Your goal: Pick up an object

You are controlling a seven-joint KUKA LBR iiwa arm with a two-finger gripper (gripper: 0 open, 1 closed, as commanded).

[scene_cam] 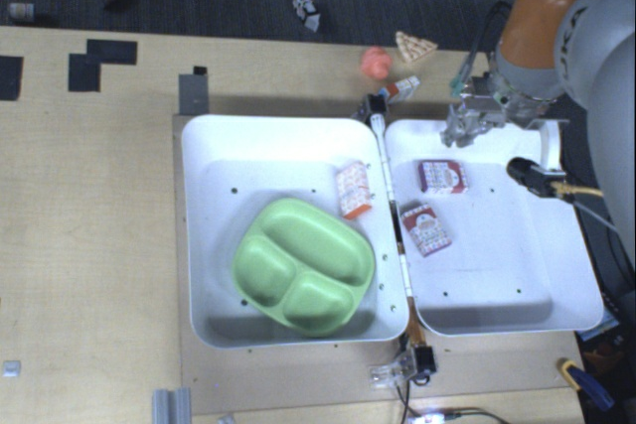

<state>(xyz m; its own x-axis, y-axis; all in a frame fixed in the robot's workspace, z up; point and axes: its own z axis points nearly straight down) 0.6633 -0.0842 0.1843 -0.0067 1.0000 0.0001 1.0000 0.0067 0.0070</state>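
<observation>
Glossy green divided tray [304, 264], two flat, perhaps cardboard, packets [433, 205]

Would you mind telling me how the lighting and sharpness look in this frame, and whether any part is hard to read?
In the camera view, light is even and soft; the green tray casts a dim shadow on the left bin. The same view is slightly soft overall, so the print on the two small packets in the right bin is unreadable. The claw is small and cluttered there.
</observation>
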